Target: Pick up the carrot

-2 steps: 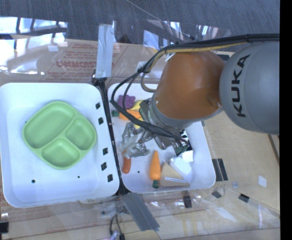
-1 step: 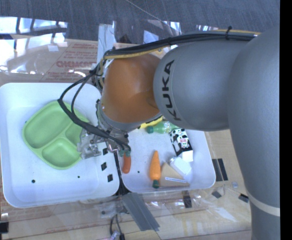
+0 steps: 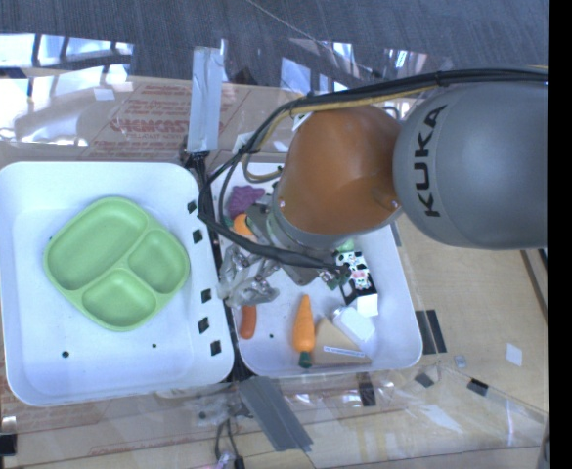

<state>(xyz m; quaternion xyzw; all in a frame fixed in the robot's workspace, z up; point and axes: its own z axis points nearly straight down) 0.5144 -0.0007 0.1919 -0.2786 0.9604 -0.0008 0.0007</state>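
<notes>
Orange carrot (image 3: 304,324) just right of gripper (image 3: 247,283)

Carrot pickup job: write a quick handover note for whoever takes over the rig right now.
Gripper: low over the left side of the right bin; its grip state can't be judged from this view.
Carrot: lying in the right bin, just right of the gripper, apart from it, green end toward the bin's near wall.
Done: arm is over the correct bin.
Left: line up on the carrot, grasp it, lift it.
Green plate sits in the left bin.
</notes>
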